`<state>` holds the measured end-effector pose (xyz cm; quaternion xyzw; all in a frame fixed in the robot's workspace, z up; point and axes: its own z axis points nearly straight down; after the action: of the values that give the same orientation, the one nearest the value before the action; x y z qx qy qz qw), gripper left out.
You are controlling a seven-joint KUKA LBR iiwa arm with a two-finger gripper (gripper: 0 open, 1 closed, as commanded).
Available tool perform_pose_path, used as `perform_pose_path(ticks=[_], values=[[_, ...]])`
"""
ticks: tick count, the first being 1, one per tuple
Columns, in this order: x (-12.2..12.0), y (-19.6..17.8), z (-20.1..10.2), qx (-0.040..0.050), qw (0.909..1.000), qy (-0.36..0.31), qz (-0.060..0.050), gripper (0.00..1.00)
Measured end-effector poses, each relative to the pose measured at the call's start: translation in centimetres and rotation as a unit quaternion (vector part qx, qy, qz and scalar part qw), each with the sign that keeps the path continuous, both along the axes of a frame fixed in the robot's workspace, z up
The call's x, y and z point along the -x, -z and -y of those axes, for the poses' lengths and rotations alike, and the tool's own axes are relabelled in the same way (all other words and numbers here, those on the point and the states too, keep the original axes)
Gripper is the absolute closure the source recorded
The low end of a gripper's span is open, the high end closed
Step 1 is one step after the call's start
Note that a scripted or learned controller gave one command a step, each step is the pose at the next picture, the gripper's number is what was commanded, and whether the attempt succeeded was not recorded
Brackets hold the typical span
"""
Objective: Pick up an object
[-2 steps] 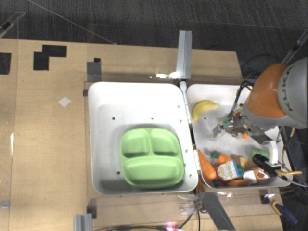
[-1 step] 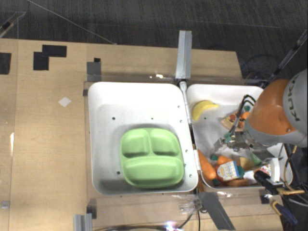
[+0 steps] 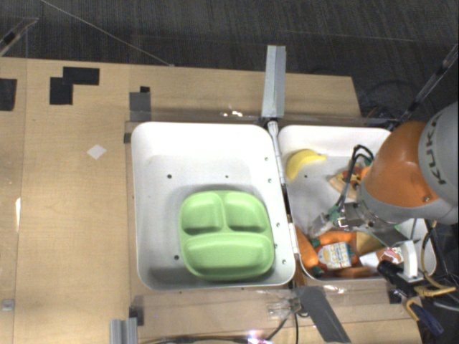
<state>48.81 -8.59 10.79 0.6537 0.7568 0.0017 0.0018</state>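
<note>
The right bin (image 3: pixel 315 192) holds a jumble of objects. A yellow banana-like piece (image 3: pixel 303 163) lies at its back left. An orange carrot-like piece (image 3: pixel 307 251) rests along the front left wall, beside a small packet with an orange and white label (image 3: pixel 337 255). My gripper (image 3: pixel 338 219) reaches down into this bin just above the packet, under the grey and orange wrist (image 3: pixel 401 174). The arm hides much of the bin's right side.
The left bin (image 3: pixel 165 156) carries a green divided plate (image 3: pixel 226 233) at its front right. A metal post (image 3: pixel 274 81) stands behind the wall between the bins. Cables (image 3: pixel 423 292) lie at the bench's right front corner.
</note>
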Motion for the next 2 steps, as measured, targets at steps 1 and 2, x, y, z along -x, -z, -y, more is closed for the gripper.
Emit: perform_pose_path(ticks=[1,2], values=[[-8.7,-2.5,0.0,0.0004,0.9979,-0.065,0.0,0.0],[-15.2,0.5,1.9,0.0007,0.9995,-0.031,0.0,0.0]])
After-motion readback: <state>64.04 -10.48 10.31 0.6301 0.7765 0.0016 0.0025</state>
